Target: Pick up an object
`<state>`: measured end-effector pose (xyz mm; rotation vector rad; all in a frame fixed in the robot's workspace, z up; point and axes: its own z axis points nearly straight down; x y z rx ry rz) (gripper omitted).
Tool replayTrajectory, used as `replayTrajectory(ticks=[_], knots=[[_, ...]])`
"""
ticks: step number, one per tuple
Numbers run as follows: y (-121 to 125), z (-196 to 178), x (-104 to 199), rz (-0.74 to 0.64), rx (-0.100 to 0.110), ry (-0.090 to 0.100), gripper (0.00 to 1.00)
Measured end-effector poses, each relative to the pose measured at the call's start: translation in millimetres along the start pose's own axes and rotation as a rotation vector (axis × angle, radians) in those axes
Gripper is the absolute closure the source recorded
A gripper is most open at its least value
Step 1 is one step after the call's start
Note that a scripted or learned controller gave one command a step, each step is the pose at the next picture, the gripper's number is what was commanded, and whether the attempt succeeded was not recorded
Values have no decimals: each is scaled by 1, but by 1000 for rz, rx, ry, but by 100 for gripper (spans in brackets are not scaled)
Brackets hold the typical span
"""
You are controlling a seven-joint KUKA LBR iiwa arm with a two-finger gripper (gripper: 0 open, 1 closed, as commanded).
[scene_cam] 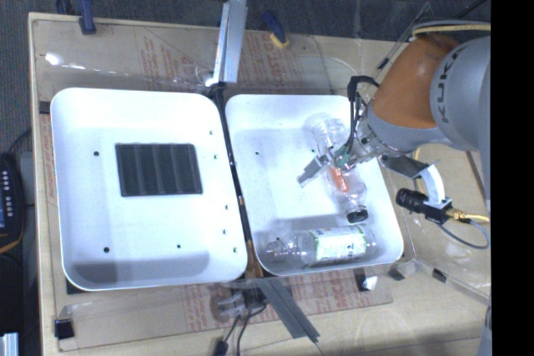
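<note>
I'm looking down on the desk [50,42] with both white bins side by side, and my arm [434,87] is reaching in from the right over the right bin [250,137]. The pincer [327,164] is down low inside that bin, pointed at a clear plastic bottle [338,158] that lies on a slant through the bin's upper right part, its dark cap [357,215] toward the near edge. I cannot tell whether the pincer is apart or together: the clear plastic and the grey metal blur into one patch there, so I won't call this a hold.

There's a second bottle [321,247], clear with a pale label, lying on its side along the near wall of the same bin. My guess is it rolled there because the bin floor curves up at the rim, and pressed against the wall like that it would be awkward to get at. The slanted one sits more in the open, which is probably why the arm went for it.

The left bin [83,112] carries only a dark ribbed panel [158,169] lying flat in its middle, well apart from the action. Blue clamps [85,12] at the far edge pin the board to the desk.

Clear round bottles slip easily, so I'd judge this one could squirt sideways on a squeeze.
</note>
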<state>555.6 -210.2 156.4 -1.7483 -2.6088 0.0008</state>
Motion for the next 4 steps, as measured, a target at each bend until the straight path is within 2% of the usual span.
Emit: replayTrajectory(ticks=[1,2,4], knots=[[13,-4,-6,92,-1,-1,0],[9,-23,-5,68,-1,-1,0],[39,-26,-17,42,-2,-1,0]])
